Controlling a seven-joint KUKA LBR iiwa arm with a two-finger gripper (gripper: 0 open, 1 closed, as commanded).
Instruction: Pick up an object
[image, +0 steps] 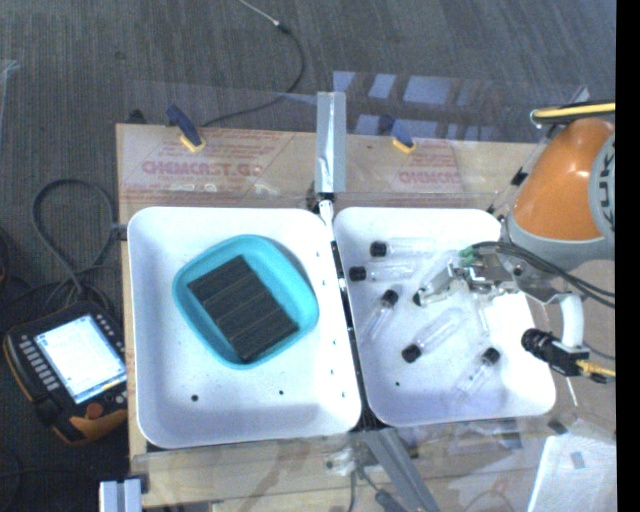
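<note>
Orange and grey, the arm (572, 190) bulks in from 3 o'clock, closest to the lens, and reaches down over the right bin (520, 400). Its hand (462, 272) sits low in that bin's upper half; whether it is wide or narrow I cannot tell, since the metal parts blur together against the white floor.

Clear plastic vials with black caps lie scattered flat across the right bin. One vial (443, 333) lies near the bin's middle, just below the hand, long axis running from 8 o'clock to 2 o'clock, its black cap at the 8 o'clock end. Another vial (475, 371) lies toward 5 o'clock, cap pointing to 1 o'clock. A third vial (398, 247) lies near the top edge, nearly level, cap toward 9 o'clock.

On the same worktop (220, 160), the left bin (150, 400) holds a teal tray (195, 275) carrying a dark ribbed slab (244, 307), tilted diagonally.
</note>
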